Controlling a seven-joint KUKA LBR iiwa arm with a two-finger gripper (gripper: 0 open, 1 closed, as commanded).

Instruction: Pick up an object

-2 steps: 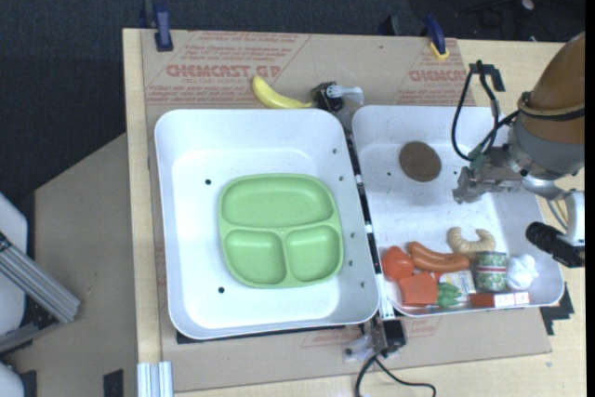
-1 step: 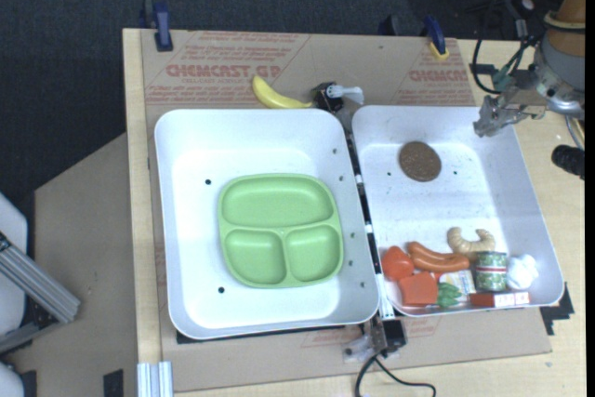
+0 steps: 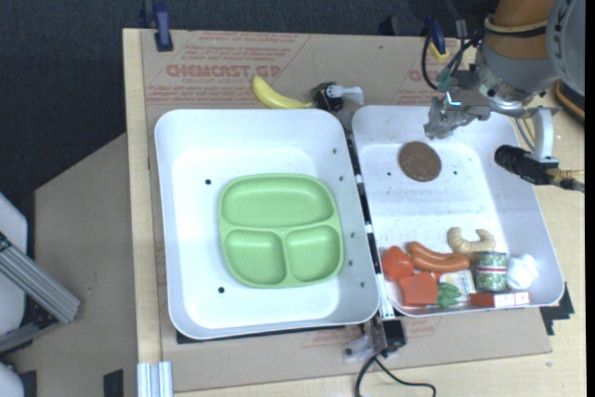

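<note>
Hand (image 3: 446, 127) above brown disc (image 3: 420, 162)

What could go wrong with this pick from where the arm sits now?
The gripper sits above the flat round brown patty, which lies low on the right white bin floor, so fingers may slide off it. The other toys, like the orange sausage, crowd the near corner, so one grab could catch several.

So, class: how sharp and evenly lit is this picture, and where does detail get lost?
Camera view: soft and grainy throughout; lighting even, faint shadows inside the left bin; the white bin walls look washed out; the pincer is blurred, and the pile of toys smears together.
</note>
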